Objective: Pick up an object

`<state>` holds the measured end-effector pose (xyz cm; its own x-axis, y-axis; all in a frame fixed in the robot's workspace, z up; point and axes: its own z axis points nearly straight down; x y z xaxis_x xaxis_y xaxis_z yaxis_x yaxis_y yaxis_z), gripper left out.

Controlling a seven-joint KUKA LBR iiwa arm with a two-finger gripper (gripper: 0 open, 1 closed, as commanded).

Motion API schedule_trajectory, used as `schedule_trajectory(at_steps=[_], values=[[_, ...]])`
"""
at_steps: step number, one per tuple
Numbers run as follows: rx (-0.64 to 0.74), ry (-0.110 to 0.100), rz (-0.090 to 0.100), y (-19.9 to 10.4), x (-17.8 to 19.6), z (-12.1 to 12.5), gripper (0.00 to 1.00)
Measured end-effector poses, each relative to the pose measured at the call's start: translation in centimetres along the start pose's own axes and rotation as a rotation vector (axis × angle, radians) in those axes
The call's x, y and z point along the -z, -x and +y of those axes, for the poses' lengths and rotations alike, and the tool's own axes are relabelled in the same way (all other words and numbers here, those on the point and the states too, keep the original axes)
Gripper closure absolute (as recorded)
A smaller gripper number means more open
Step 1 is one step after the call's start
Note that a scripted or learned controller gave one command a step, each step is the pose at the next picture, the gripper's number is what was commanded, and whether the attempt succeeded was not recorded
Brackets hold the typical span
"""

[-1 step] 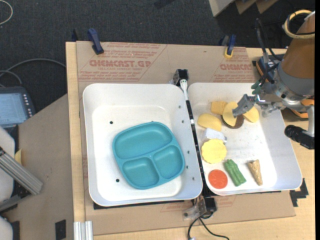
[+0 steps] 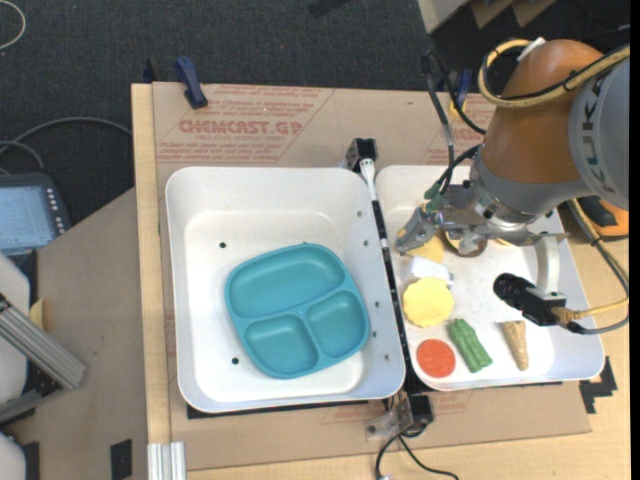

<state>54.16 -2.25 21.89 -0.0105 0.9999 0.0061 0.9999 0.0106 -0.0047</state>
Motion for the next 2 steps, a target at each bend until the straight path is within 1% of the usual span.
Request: schedule_trajectory(at_steps=[1,2], values=[[-0.006,-0.003,-0.003,-4.2,-1.7,-5.3,0.0],[-0.012,0.006,-0.006,-3.9,-0.6,-5.0,1.0]])
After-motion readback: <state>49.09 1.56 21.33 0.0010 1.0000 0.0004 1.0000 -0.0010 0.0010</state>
